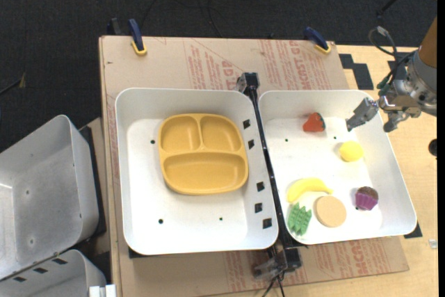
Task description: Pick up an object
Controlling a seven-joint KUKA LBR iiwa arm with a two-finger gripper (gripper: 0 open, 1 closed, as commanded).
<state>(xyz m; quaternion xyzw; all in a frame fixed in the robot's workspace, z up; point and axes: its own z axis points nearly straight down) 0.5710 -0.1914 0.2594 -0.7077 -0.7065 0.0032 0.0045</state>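
The right bin (327,99) holds several toy foods: a red strawberry (314,122) at the back, a yellow lemon (351,151) in the middle, a banana (308,188), a green leafy piece (300,218), a tan round disc (329,211) and a purple piece (366,198) along the front. My gripper (379,116) hangs over the bin's back right corner, to the right of the strawberry and above the lemon. It is open, with its two fingers spread wide and nothing between them.
In the left bin (139,226) lies a yellow divided plate (204,153). A black divider strip (263,163) separates the two bins. A grey tub (42,191) stands off the bench to the left. Cables run over the floor behind.
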